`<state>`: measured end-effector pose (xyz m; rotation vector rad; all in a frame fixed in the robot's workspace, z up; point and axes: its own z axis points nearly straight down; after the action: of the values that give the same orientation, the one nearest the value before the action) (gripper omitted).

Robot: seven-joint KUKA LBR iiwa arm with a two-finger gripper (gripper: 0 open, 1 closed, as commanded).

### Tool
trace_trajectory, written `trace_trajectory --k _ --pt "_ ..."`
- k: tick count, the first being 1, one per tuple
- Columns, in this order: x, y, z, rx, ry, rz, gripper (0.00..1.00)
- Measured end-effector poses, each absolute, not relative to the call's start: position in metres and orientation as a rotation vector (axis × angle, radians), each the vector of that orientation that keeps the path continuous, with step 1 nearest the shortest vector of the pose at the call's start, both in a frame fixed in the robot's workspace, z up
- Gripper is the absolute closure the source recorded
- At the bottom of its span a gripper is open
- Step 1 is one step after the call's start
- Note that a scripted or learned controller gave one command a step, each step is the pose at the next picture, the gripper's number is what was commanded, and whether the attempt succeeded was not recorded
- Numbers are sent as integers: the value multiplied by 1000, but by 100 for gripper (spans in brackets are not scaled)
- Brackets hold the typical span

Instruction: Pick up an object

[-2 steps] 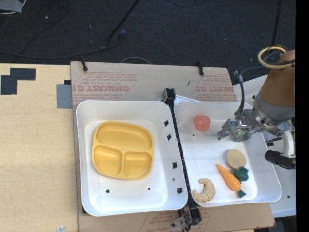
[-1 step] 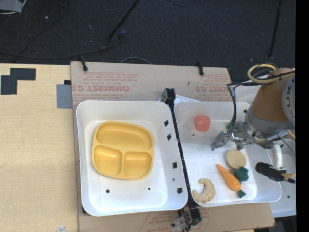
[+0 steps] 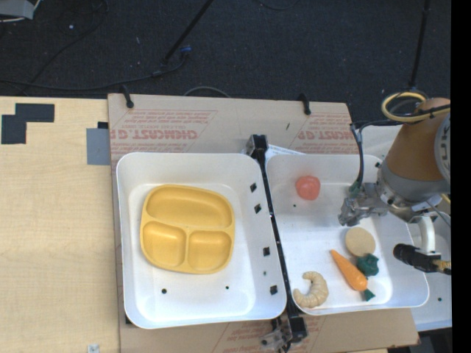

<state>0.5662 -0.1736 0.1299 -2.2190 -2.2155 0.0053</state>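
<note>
Lying nearest the camera, at the lower right, the pale shrimp toy (image 3: 312,289) is resting in the right bin (image 3: 412,296) beside the carrot (image 3: 350,271), tan disc (image 3: 360,241) and pink ball (image 3: 307,187). None of them is lifted yet. Just above the disc, the gripper (image 3: 356,210) is hovering; I cannot tell how its jaws stand. Over in the left bin (image 3: 129,182), the yellow tray (image 3: 188,227) is sitting untouched.

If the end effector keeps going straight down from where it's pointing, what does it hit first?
Most likely bare floor of the right bin. The end effector sits above and left of the tan round piece, right of the pink ball. Depth is unclear from this slant.
</note>
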Motion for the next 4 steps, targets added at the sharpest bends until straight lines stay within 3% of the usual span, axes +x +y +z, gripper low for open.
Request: trace_trajectory --k 3,4 --pt "566 -181 248 -2220 -2224 0 100" --pt "564 -127 234 -2212 -2224 2 100"
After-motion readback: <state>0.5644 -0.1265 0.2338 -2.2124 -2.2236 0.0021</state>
